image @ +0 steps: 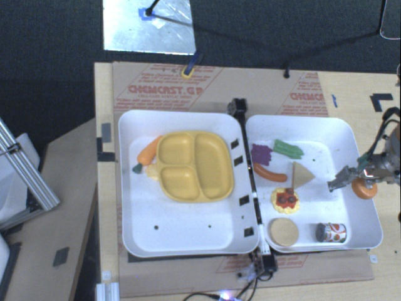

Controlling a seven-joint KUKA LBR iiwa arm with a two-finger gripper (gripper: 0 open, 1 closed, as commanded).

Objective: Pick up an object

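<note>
Holding yellow tray (pixel 191 166), left bin (pixel 135 231)

Two white bins: L bin (pixel 135 231) w/ yellow tray (pixel 191 165), carrot (pixel 149 150); R bin (pixel 369 227) w/ toy foods, can (pixel 331 232); gripper (pixel 343 179) at R edge.

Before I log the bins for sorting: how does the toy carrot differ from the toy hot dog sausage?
The carrot lies in the left bin, touching the yellow divided plate; the sausage lies in the right bin, apart from any plate. The carrot is orange and tapers to a green tip; the sausage is red-orange and even in width. The carrot slants steeply, the sausage only slightly. Both are elongated toy foods.
</note>
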